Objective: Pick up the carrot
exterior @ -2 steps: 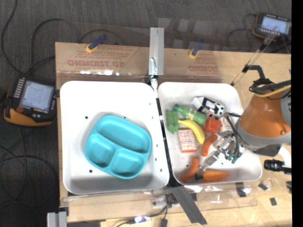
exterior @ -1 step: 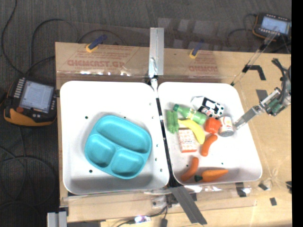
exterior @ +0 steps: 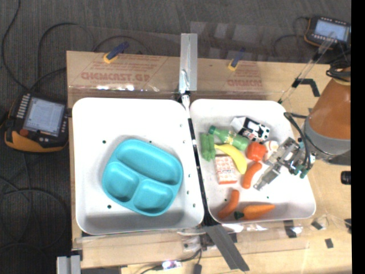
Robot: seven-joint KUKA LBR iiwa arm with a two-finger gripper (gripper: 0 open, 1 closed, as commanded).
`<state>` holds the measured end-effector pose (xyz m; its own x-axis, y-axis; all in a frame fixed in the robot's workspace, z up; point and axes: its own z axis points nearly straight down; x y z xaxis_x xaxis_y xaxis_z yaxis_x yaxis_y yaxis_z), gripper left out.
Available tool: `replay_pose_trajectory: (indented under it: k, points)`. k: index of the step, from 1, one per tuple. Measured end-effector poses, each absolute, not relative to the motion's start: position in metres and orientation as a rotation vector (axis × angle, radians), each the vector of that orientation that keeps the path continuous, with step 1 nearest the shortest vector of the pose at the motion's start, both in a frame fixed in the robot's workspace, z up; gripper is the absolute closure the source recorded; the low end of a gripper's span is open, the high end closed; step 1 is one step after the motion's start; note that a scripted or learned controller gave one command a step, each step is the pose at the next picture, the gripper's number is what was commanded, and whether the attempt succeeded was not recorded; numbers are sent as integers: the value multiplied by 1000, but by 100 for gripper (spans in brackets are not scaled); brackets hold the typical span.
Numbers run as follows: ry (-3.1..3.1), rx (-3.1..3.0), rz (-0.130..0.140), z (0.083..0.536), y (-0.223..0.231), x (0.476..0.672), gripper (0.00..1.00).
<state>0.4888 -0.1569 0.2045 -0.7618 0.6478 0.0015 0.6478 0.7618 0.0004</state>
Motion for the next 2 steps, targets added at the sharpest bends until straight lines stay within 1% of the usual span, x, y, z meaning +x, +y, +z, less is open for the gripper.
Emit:
replay_pose_trajectory:
  k: [1, 2]
  points:
    - [-3070, -718, -2, 117, -161, 487, 0]
    - [-2827, -1368, 1, 183, -171, 484, 0]
